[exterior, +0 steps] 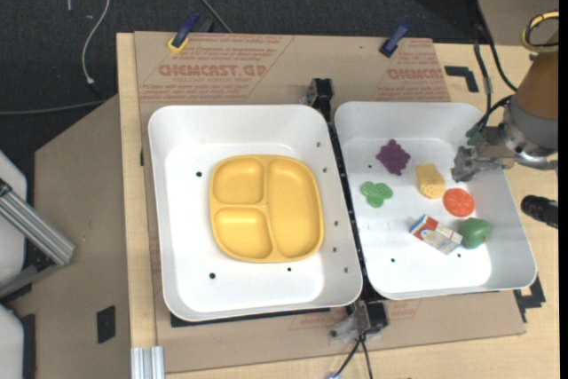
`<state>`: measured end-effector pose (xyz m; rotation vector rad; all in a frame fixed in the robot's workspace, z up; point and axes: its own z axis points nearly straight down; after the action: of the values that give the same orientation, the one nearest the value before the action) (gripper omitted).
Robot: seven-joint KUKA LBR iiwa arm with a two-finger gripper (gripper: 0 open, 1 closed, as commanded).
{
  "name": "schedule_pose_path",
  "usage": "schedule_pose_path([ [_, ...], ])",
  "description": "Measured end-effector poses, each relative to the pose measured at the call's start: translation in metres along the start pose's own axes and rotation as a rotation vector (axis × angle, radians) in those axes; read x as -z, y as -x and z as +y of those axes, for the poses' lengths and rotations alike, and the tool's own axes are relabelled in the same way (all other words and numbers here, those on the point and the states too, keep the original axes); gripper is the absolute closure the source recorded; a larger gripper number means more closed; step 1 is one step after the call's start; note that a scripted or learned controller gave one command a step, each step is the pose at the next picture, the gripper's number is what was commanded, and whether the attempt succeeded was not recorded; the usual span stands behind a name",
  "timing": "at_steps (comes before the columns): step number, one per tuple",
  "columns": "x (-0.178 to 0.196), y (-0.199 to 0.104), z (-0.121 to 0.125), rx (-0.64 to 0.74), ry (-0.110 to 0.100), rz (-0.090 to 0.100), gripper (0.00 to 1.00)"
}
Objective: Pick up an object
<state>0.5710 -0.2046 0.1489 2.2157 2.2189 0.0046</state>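
The right white bin [506, 266] holds several small items: a purple toy [392, 156], a green clover-shaped piece [376, 193], a yellow block [430, 180], a red-orange round piece [459, 202], a green pepper-like piece [475, 232] and a small red, white and blue carton [436, 233]. My gripper [465, 167] hangs at the bin's right side, just right of the yellow block and above the red-orange piece. I see nothing between its fingers.
The left white bin [177, 191] carries a yellow divided plate [266, 207]. Blue clamps [184, 33] hold the cardboard base at the back. Cables [89, 58] lie on the dark floor at left. The arm's orange band [541, 89] stands at the right edge.
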Motion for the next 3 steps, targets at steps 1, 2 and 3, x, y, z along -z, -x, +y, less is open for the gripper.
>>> schedule_pose_path([
  [1, 0.064, -0.001, -0.002, 0.000, 0.002, -0.001, 1.00],
  [2, 0.071, -0.001, -0.001, 0.000, -0.003, 0.001, 1.00],
  [3, 0.063, -0.056, 0.007, 0.005, -0.008, 0.006, 1.00],
])
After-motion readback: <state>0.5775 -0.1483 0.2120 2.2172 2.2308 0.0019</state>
